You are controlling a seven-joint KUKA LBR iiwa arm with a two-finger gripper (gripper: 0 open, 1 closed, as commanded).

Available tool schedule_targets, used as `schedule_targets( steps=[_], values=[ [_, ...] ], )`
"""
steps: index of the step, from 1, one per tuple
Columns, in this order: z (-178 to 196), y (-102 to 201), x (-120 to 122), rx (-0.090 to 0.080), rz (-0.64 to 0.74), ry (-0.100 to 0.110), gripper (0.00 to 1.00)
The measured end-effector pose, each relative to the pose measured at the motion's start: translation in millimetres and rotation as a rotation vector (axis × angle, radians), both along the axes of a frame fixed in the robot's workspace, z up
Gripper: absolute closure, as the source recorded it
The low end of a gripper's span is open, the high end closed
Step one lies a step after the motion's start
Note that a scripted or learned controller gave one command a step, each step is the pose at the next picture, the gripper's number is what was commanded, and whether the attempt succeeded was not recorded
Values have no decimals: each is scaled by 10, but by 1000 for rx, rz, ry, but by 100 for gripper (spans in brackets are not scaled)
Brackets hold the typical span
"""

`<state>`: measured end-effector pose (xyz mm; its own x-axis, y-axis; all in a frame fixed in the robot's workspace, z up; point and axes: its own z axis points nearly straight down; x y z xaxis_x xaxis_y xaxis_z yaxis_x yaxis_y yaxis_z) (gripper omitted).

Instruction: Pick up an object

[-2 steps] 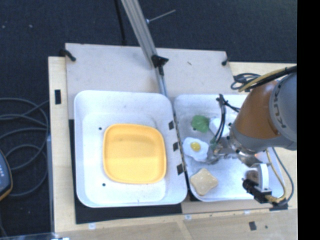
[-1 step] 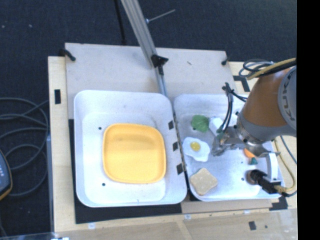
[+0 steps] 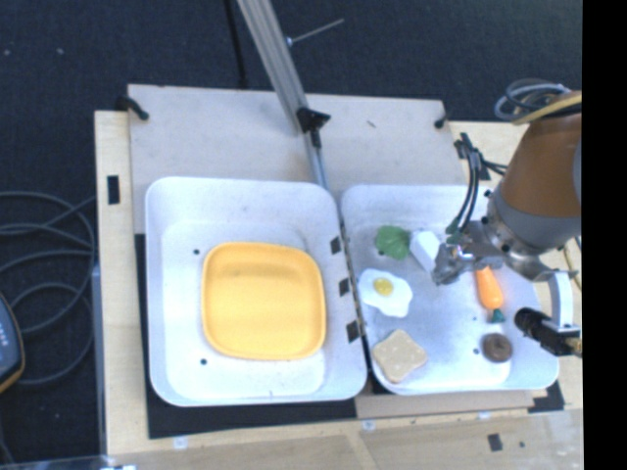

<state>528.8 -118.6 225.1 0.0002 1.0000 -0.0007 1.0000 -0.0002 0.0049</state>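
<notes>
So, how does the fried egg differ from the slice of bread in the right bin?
The fried egg is white with a yellow yolk; the slice of bread is plain tan. The egg has a wavy outline, the bread is squarish. The egg lies farther from the camera. Both lie flat.

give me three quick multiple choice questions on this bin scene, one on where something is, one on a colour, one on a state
1. Where is the fried egg?
A. right bin
B. left bin
C. on the bench outside the bins

2. What colour is the square plate in the left bin?
A. blue
B. yellow
C. red

3. How does the toast lie?
A. flat on the floor of the right bin
B. on the plate
C. between the fingers of the gripper

Key: 1 A, the egg lies right of the divider. 2 B, the plate is plainly yellow. 3 A, the toast rests on the bin floor, apart from the gripper.
</notes>
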Motion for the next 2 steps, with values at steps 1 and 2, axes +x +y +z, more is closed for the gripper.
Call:
schedule_targets(
  steps=[1, 2],
  values=[
    [501, -5, 9, 0, 0, 0, 100],
    [335, 453, 225, 1, 3, 6, 100]
  ],
)
